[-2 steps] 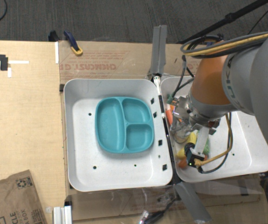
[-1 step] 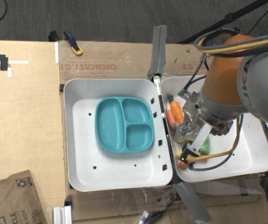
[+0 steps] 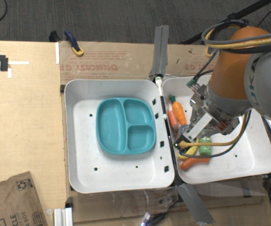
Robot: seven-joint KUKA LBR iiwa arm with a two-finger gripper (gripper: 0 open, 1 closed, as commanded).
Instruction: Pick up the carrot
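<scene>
The carrot [image 3: 178, 113] lies in the right bin [image 3: 260, 161], close to its left wall, orange with a green top pointing away toward the far rim. A second, redder piece [image 3: 172, 119] lies just beside it on the left. The gripper [image 3: 186, 136] hangs low just past the carrot's near end, but its fingers are too crowded by cables to tell whether they are spread or pressed together. Nearby lie a yellow-green item [image 3: 204, 145] and an orange-red piece [image 3: 194, 162]. The left bin [image 3: 78, 140] holds a teal divided plate [image 3: 108, 126].
</scene>
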